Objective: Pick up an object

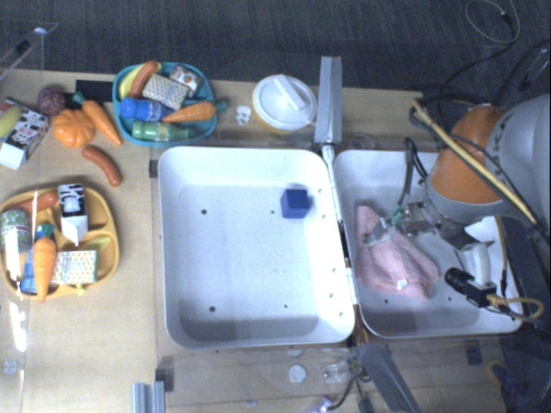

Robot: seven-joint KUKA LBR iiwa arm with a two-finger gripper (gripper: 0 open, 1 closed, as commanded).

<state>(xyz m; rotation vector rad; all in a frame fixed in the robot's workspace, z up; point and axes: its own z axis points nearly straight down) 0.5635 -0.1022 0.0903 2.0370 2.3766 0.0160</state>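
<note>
The gripper (389,224) sits low in the right bin (448,317), touching the upper edge of the pink cloth (392,261). The cloth's long axis runs diagonally toward the bin's near right. Grip state: cannot tell. 1 blue block (295,202) lies well apart in the left bin (250,317).

Grey arm (508,144) enters from right, orange band above wrist, bent downward; pincer (389,224) low, pointing left.

Blue cube (296,202) – pink cloth (393,259) – white bins (185,166); arm grey, orange band (465,162).
</note>
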